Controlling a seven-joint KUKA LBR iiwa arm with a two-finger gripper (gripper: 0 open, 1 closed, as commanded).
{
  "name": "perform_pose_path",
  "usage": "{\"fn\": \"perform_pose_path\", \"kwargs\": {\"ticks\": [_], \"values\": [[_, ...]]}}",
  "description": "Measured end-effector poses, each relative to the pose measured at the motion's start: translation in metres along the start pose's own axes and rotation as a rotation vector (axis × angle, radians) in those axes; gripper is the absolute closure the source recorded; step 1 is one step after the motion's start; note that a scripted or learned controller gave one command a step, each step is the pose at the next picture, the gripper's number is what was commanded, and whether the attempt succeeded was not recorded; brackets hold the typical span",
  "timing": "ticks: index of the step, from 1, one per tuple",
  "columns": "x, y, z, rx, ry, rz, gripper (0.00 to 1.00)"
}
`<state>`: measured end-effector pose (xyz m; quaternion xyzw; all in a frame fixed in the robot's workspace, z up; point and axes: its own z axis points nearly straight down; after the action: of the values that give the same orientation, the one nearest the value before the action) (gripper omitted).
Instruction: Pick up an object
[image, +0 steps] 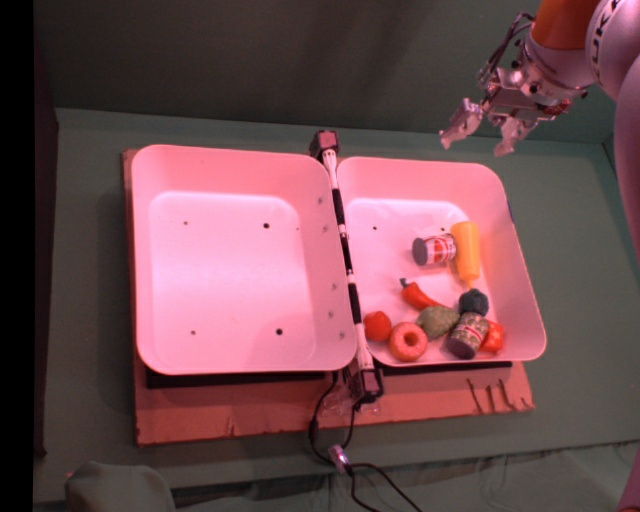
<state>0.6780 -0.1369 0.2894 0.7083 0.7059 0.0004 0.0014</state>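
Observation:
My gripper (483, 130) hangs high above the far edge of the right bin (400, 190), its two fingers spread open with nothing between them. The objects lie well below it, toward the bin's near right. A small red and white can (434, 250) lies on its side against a yellow bottle (467, 250). Nearer the front are a red chili pepper (421, 295), a dark blue lump (474, 300), a green lump (437, 321), a grey can (466, 335), an orange piece (493, 338), a pink ring (407, 341) and a red tomato (377, 325).
The left bin (230, 260) sits beside the right one, split from it by a black and white striped divider (343, 240). Both rest on a cardboard sheet (230, 410) on the green bench. A cable (345, 455) trails off the front edge.

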Motion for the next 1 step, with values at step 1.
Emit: {"fn": "perform_pose_path", "kwargs": {"ticks": [1], "values": [[0.0,0.0,0.0,0.0,0.0,0.0,0.0]]}}
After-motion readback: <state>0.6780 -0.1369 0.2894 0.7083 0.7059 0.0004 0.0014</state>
